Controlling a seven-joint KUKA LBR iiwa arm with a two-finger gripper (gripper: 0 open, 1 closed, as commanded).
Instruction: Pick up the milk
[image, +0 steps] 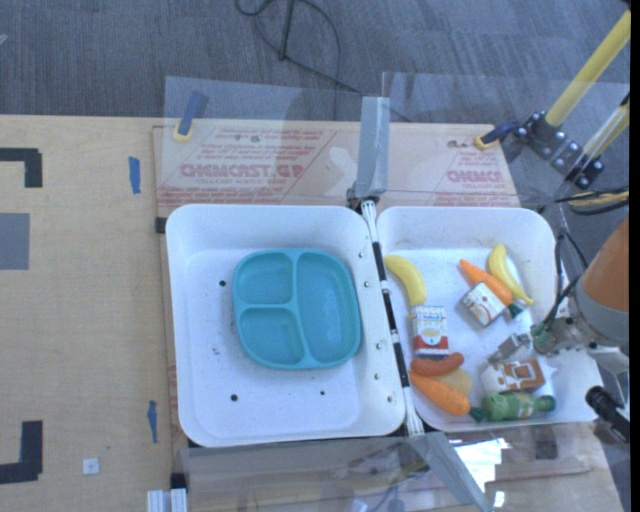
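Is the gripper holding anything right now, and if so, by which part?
Nothing is visibly held. The gripper is down in the right bin, just above the brown-and-white carton, with nothing seen between its fingers.

A single fixed camera looks down from above the bench at a slant, set far enough back to take in both shallow white plastic bins (190, 300) side by side, the light wooden benchtop (80, 300) to their left and a strip of grey carpeted floor (120, 40) along the top edge. The grey arm with its orange band (610, 285) enters at the right edge.
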